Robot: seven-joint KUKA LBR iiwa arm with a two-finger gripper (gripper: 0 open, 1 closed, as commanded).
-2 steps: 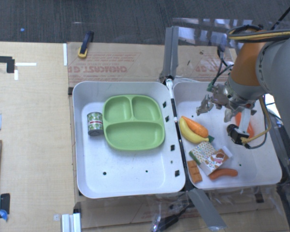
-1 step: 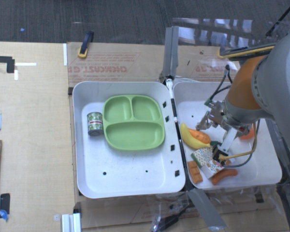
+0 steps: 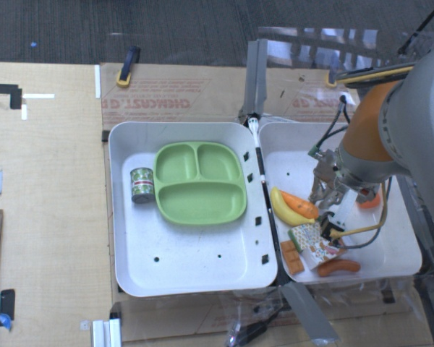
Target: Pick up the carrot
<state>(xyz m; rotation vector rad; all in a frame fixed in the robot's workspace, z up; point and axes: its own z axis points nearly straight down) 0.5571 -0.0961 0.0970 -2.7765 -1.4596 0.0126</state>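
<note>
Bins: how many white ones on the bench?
2. Left bin holds the green divided plate and a small can; right bin holds the food items under the gripper.

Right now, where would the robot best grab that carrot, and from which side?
Probably across the carrot's exposed middle, coming straight down from above. It lies flat and slanted in the right bin, pressed against the banana on one side, so the fingers should straddle its narrow width.

Bench (image 3: 43,194) bears two white bins side by side: left bin (image 3: 123,215), right bin (image 3: 401,255).
</note>
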